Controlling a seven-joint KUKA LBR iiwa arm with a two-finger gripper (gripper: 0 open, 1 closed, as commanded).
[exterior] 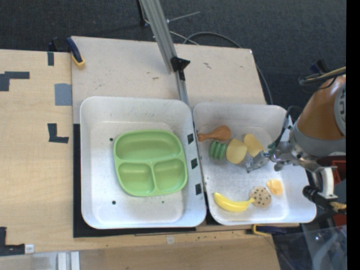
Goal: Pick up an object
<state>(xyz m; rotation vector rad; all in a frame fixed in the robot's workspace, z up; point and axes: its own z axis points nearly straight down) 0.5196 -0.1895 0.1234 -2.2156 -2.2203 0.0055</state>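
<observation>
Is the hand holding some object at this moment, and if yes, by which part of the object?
Nothing is held. The hand sits low in the right bin, just beside the pale yellow pieces, and no object lies between its tips.

Arm (323,120) cut off at right edge; jaws' state indiscernible

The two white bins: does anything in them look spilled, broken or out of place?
Nothing stands out. The left bin holds a green divided plate lying flat. The right bin holds toy food lying loose: a drumstick, a banana, a cookie. The tool is low among them.
</observation>
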